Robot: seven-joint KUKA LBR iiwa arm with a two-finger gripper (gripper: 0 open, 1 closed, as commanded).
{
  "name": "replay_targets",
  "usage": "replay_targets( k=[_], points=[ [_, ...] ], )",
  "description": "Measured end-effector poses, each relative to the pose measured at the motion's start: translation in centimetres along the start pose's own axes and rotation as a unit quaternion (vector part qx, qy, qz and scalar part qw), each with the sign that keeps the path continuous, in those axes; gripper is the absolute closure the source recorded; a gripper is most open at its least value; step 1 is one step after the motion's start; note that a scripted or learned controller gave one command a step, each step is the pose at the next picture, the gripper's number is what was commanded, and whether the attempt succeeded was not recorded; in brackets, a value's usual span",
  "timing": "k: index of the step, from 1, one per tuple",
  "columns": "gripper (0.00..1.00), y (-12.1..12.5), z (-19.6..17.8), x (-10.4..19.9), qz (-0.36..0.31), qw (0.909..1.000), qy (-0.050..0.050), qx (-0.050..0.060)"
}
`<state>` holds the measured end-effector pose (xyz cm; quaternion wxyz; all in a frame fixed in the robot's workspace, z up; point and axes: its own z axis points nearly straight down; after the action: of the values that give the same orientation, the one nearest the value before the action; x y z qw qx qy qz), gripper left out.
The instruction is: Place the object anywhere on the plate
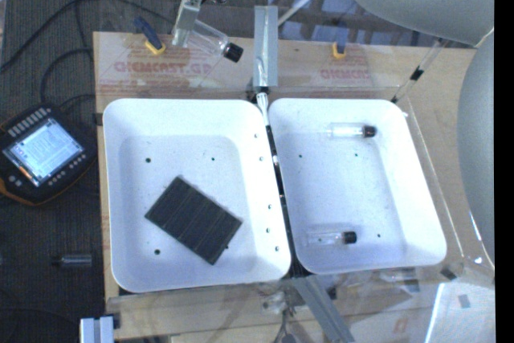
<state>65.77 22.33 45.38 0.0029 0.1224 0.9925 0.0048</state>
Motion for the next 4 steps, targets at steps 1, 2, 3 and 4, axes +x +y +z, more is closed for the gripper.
replay_targets(
  k=[1,2,3,4],
  points=[
    [1.00,0.1,-0.9,-0.1,0.000,1.0000,0.000,-0.002],
    [1.00,0.1,-1.9,-0.1,0.000,1.0000,-0.001,-0.003],
    [1.00,0.2,-2.9,-0.2,0.000,1.0000,-0.002,-0.005],
    [1.00,0.3,-3.8,-0.2,0.001,1.0000,-0.003,-0.006]
  ],
)
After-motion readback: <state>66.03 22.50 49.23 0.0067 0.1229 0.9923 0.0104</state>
